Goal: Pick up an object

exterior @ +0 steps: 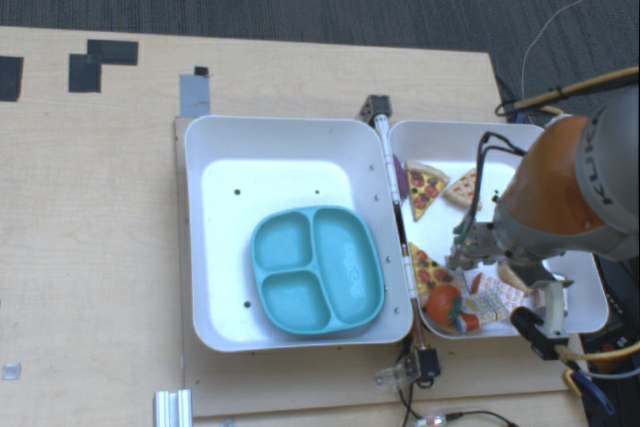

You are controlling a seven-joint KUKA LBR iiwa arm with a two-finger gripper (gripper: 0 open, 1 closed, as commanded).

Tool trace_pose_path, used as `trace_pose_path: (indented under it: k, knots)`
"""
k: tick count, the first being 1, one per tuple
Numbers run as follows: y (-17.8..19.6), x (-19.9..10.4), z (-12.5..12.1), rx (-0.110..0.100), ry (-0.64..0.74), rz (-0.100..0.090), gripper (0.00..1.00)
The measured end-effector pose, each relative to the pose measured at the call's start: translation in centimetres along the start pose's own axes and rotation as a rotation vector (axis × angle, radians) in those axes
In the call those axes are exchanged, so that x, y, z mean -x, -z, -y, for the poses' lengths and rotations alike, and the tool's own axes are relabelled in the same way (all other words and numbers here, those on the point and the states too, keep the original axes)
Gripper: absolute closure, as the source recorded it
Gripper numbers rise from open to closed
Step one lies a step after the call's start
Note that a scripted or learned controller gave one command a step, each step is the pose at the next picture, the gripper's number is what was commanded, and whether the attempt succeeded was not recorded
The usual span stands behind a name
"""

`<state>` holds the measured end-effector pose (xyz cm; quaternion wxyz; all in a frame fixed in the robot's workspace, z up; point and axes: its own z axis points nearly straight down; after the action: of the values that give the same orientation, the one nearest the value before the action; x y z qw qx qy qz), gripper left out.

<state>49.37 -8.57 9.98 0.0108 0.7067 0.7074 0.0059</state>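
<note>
The right bin (440, 140) holds toy food. A pizza slice (425, 187) and a second wedge (463, 187) lie at its back. Another pizza slice (424, 265) lies by the left wall, with a red tomato (441, 303) just in front of it. A white and red packet (491, 300) sits to the tomato's right. My gripper (468, 255) hangs low over the middle of this bin, just above and right of the tomato, below the orange band (545, 190). The arm hides the bin's right half.
The left bin (200, 245) holds a teal divided plate (317, 269). A thin purple item (400, 181) lies along the wall between the bins. Cables (600, 355) and a black part (535, 333) crowd the right bin's front right corner.
</note>
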Motion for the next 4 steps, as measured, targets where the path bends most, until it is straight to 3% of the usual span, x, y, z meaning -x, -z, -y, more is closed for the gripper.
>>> trace_pose_path:
  k: [1, 2, 3, 4]
  knots:
    - [0.0, 0.1, 0.0, 0.001, -0.001, 0.002, 0.00]
    - [1.1, 0.0, -0.2, 0.004, 0.001, 0.001, 1.00]
    - [1.2, 0.7, -0.2, 0.006, -0.006, 0.010, 0.00]
    - [0.1, 0.5, -0.3, 0.002, -0.006, 0.005, 0.00]
